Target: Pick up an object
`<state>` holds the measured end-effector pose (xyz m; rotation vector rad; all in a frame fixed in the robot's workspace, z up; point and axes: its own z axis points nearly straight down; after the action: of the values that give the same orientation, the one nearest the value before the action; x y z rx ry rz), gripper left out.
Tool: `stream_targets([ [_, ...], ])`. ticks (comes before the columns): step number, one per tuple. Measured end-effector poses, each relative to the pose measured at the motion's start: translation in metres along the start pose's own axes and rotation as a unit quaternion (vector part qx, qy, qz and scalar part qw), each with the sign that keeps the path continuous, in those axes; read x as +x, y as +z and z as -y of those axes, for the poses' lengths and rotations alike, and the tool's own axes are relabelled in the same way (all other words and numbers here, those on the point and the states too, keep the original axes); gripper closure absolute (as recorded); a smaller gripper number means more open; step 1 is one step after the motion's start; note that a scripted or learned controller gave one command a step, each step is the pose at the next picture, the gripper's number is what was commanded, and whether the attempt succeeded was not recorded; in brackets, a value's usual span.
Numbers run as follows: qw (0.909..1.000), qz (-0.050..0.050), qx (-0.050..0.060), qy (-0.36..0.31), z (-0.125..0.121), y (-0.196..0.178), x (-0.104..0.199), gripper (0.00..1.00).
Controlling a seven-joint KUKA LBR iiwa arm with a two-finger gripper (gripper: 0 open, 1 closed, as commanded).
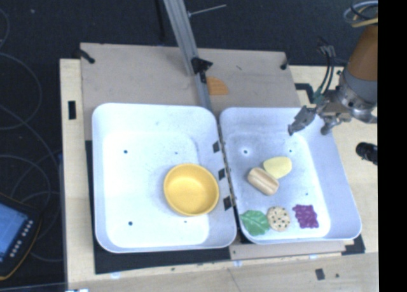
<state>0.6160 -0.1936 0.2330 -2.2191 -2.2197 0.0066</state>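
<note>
My gripper [313,123] hangs over the far right corner of the right bin [331,157], its two fingers spread open with nothing between them. Below it in that bin lie a pale yellow piece [278,166], a tan hot-dog bun [262,180], a green leaf [254,222], a chocolate-chip cookie [278,218] and a purple grape bunch [306,215]. A yellow bowl [191,189] sits in the left bin [127,170] near the divider.
A grey metal post [181,23] slants up from the back between the bins. An orange tag [216,86] lies on the board behind them. The arm's orange band [364,55] and cables stand at the right edge.
</note>
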Motion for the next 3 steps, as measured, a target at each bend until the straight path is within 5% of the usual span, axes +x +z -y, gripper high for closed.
stream_targets([
  [2, 1.0, 0.0, 0.0, 0.002, -0.002, 0.106, 0.003, 0.0],
  [3, 1.0, 0.001, -0.005, 0.003, -0.004, 0.09, 0.002, 1.0],
])
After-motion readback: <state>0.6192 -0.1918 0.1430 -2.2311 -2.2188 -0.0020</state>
